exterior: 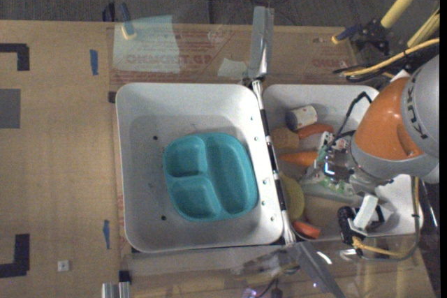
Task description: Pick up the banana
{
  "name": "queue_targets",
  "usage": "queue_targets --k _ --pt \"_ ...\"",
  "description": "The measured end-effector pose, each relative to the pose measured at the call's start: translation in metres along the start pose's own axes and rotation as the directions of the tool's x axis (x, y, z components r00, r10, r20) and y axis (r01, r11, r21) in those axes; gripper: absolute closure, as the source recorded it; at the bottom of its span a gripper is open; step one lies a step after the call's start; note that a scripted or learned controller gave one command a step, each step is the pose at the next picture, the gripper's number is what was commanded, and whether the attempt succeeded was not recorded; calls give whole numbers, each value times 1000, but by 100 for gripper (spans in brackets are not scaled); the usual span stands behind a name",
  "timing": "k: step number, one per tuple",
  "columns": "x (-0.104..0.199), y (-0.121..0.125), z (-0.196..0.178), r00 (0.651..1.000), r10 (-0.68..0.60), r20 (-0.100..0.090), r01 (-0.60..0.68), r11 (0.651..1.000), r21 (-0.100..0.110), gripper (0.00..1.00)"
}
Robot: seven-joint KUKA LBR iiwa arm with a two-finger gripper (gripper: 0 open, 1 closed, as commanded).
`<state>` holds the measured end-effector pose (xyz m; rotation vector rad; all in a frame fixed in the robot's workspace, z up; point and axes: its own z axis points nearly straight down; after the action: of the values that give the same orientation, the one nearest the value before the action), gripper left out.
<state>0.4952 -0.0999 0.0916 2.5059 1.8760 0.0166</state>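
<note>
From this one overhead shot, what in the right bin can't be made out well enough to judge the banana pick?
- Gripper: the arm's wrist covers it from above, so its state cannot be told.
- Banana: a yellow curve by the divider; the arm hides its right part.
- Orange items: partly under the arm, too blurred to identify.
- Right bin: its right side lies under the orange band.

My arm (419,115) is grey, with a broad rounded orange band above the wrist. Below it sit an exposed green circuit board, black cables and a white bracket.
</note>
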Motion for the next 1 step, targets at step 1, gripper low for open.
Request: queue_targets --k 1 --pt "-2 -15 -88 981 195 6 -195 981 17 0"
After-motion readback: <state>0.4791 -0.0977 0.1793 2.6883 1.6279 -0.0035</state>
